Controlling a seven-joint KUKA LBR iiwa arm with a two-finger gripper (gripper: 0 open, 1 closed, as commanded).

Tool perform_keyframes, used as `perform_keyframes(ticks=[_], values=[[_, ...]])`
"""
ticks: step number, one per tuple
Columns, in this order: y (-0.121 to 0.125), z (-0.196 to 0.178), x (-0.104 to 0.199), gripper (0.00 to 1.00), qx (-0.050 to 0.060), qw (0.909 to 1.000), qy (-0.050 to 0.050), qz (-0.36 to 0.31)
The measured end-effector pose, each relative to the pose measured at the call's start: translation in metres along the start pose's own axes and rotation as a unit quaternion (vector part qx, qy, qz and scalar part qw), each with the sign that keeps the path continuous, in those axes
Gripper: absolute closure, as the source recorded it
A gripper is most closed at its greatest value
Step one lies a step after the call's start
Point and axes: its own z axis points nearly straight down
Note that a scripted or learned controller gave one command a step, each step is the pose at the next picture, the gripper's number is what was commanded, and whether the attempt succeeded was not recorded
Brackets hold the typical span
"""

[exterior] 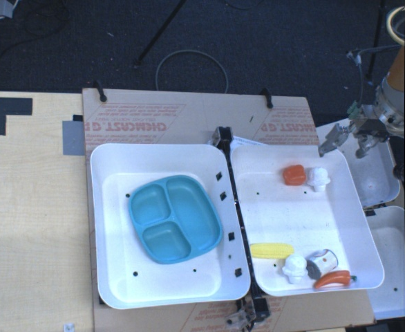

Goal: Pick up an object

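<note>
Orange block [294, 175], white figure [318, 178] touching

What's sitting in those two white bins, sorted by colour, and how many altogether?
Blue: 1, the divided plate
Orange: 2, the block and the curved piece
White: 2, the small figure and another figure
Yellow: 1, the corn cob
Silver: 1, the round can
Total: 7
</note>
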Motion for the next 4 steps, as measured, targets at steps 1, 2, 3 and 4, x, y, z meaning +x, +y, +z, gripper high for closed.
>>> perform_keyframes(ticks=[1,2,3,4], values=[[0.002,-0.008,0.0,0.0,-0.007,1.0,-0.002,-0.001],[0.003,0.035,0.002,0.0,-0.004,1.0,-0.001,-0.001],[0.006,0.079,0.001,0.0,-0.004,1.0,-0.001,-0.001],[0.004,0.138,0.004,0.0,-0.008,1.0,-0.003,-0.001]])
